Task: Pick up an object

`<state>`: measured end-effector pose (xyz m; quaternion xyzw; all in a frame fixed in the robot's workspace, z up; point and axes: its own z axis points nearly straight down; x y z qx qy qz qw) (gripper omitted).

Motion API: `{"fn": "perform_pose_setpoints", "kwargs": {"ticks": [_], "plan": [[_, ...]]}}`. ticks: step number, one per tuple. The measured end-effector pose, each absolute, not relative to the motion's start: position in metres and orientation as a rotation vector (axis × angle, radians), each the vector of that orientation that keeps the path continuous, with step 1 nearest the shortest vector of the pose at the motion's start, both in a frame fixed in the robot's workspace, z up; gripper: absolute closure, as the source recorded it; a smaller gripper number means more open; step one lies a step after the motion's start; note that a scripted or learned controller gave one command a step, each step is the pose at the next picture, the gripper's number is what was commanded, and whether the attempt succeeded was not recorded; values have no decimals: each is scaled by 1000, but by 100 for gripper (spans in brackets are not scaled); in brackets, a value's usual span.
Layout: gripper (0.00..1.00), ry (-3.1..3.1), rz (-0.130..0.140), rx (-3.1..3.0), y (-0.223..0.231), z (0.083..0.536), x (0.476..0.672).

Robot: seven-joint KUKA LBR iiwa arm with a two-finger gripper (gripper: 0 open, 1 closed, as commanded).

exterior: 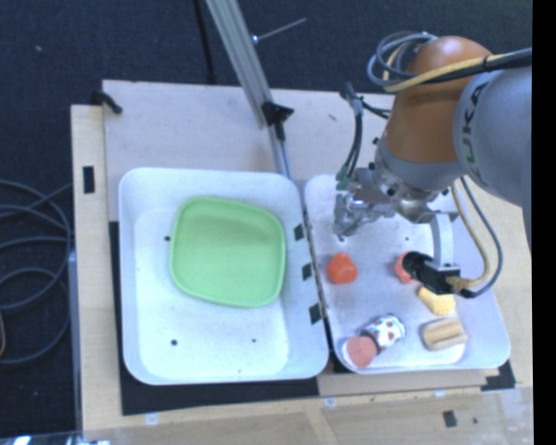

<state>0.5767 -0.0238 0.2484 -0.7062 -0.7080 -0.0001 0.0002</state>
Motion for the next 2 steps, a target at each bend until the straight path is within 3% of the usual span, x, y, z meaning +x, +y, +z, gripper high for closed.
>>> {"fn": "perform_pose_setpoints", "kwargs": {"ticks": [2], "plan": [[100, -2225, 0, -2217, 80, 237, 553]]}}
